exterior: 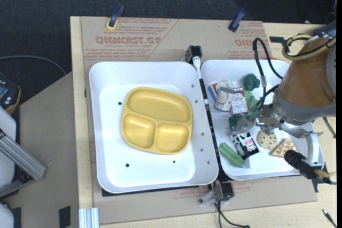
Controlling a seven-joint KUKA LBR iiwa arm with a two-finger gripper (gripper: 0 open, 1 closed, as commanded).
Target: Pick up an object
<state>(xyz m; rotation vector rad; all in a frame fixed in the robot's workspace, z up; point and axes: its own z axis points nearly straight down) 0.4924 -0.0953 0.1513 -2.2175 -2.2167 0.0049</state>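
The claw (pixel 247 124) hung low in the right bin (pixel 214 69), at about 9 o'clock from the arm's (pixel 304 88) grey-and-orange wrist, its tip down among the clutter. Whether its fingers stood apart or together could not be told, and no object could be seen caught between them.

Around it lay the pickable things. At 12 o'clock sat a crumpled white wrapper (pixel 227 96), with a dark green lump (pixel 251 81) beyond it at 1 o'clock. At 6 o'clock lay a small black-and-white piece (pixel 247 145), with a green pod-shaped toy (pixel 230 153) at 7 o'clock. At 4 o'clock rested a round cracker-like disc (pixel 266 139) and, farther out, a pizza-slice toy (pixel 283 148).

Well off at 9 o'clock, the left bin (pixel 107 168) held 1 yellow 3-compartment tray (pixel 156 120).

By my judgement the reach was made but nothing was lifted; closing on 1 item and raising it remained.
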